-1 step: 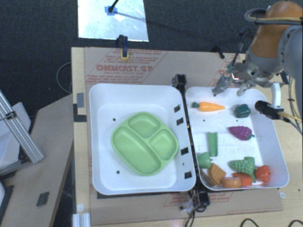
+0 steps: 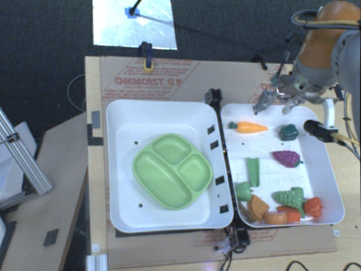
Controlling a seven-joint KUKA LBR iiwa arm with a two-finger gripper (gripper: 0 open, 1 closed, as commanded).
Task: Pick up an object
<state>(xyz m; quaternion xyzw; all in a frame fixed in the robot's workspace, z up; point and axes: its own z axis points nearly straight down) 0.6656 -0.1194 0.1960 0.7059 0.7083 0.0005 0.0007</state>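
We see the gripper (image 2: 274,101) hanging over the right bin's (image 2: 327,168) far rim, fingers spread wide and holding nothing. At its five o'clock lies the toy carrot (image 2: 251,127), just apart from it. The dark green pepper (image 2: 288,132) sits at three o'clock of the carrot. The left bin (image 2: 121,151) holds a green divided plate (image 2: 172,171).
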